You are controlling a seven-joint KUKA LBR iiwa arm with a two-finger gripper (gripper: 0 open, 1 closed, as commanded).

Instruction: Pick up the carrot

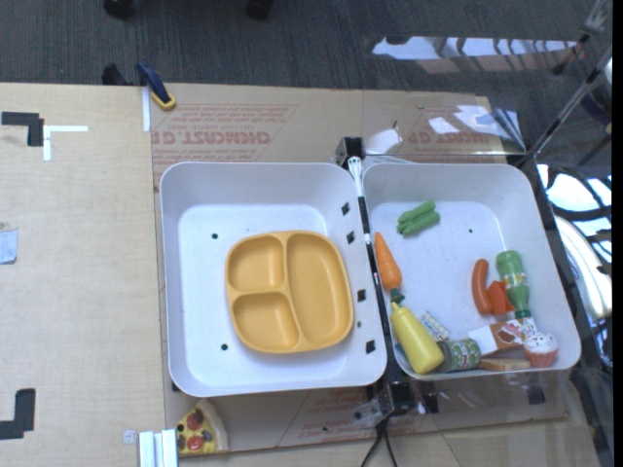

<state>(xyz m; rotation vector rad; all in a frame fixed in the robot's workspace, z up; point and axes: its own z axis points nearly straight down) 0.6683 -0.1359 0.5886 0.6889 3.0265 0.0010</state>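
A pale wooden bench (78,290) with a cardboard sheet carried two shallow white bins, the left bin (180,290) holding a smooth yellow three-compartment plate (289,290). In the right bin (526,212), the tapered orange carrot (387,261) lay against the left wall, just above a yellow mustard bottle (416,339), with green beans (419,218), a red sausage (480,286) and a green bottle (513,280) nearby. The gripper's jaws could not be judged.
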